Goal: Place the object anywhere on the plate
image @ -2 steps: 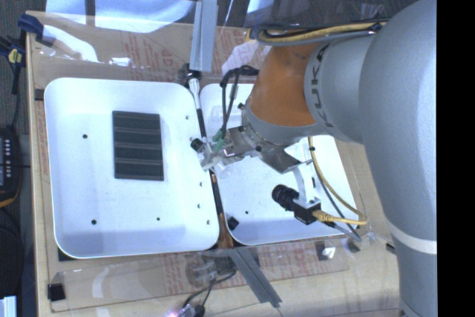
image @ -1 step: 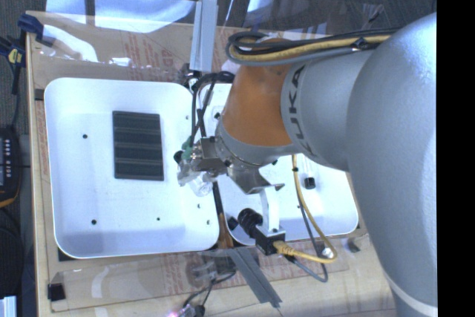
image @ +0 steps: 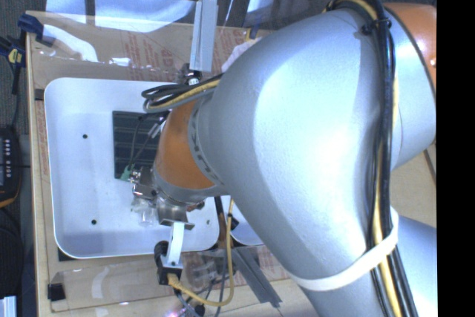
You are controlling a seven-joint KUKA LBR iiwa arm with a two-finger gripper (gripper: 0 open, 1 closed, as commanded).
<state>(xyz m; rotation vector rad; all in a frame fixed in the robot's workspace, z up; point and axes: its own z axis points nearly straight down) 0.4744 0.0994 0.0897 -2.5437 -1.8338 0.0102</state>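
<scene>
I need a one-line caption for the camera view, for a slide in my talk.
KUKA iiwa arm reaching over the left white bin, its wrist above a dark ridged plate; the arm hides most of the right bin.

The arm (image: 312, 145) fills the right half of the view and covers nearly all of the right-hand bin (image: 239, 232), of which just a pale curved sliver shows under the elbow. It also overlaps the right side of the left bin (image: 74, 159) and part of the dark ridged object (image: 133, 141) lying there (what that object is cannot be made out). The claw (image: 148, 208) is a small cluttered blur of metal and wire below the orange band, too indistinct to read. The arm's upper bulk is cut off at the right and bottom edges, and the bench (image: 74, 286) runs off the frame's bottom.
</scene>
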